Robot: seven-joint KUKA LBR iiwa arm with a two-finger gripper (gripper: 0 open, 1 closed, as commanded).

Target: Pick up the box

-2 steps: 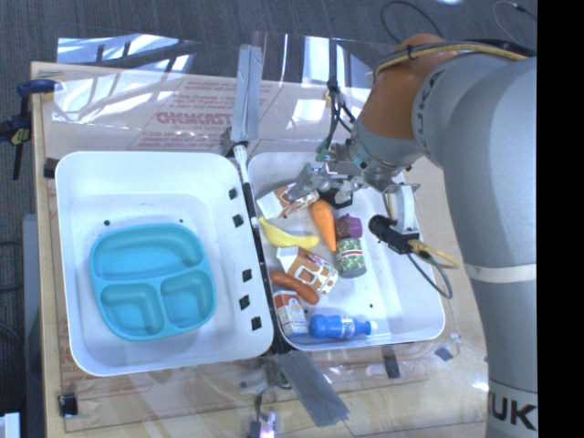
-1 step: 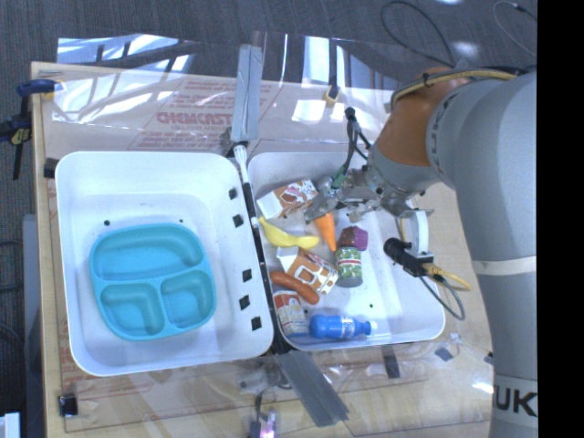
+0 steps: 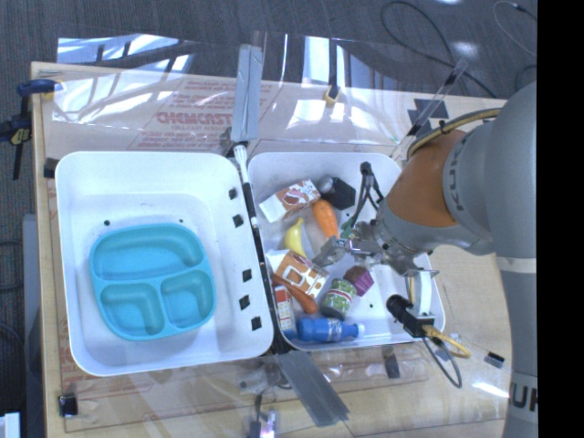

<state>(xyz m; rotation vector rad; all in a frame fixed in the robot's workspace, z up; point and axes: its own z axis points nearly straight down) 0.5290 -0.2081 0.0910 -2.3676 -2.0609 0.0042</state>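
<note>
gripper (image 3: 343, 247) low in rt bin (image 3: 412, 167) beside box (image 3: 301, 276), open/shut state not discernible

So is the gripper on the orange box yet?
Cannot tell. In the camera view the gripper hangs just right of the box in the right bin, but clutter hides whether they meet.
</note>
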